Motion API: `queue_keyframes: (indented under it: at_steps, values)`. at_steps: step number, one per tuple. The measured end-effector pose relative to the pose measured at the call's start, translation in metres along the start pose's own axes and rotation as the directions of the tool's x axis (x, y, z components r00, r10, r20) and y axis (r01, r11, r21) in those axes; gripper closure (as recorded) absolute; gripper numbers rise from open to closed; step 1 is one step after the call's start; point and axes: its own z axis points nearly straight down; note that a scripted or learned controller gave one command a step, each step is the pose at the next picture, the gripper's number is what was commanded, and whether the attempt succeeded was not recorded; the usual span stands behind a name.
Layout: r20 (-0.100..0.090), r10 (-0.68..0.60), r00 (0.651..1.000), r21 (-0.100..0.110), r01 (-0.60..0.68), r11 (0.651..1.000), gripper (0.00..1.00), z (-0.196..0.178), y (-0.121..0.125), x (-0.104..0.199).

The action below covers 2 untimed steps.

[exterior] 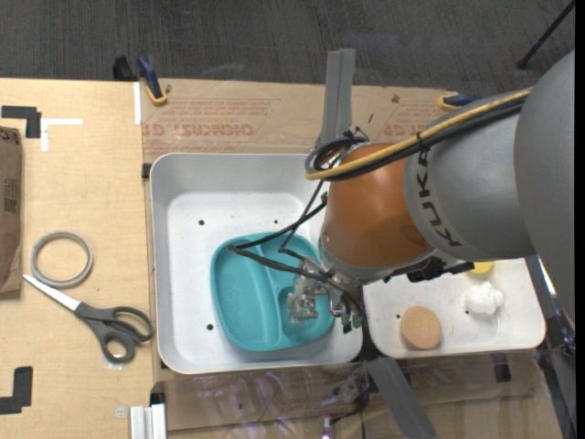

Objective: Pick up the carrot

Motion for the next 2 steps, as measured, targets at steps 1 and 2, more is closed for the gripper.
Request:
queue_keyframes:
  at_steps: [1,2]
  values:
    - [0.003,-0.294,0.956,0.000,0.294,0.956,1.00,-0.015,0.008,0.000]
    - [0.003,-0.513,0.858,0.000,0.513,0.858,1.00,-0.045,0.025,-0.005]
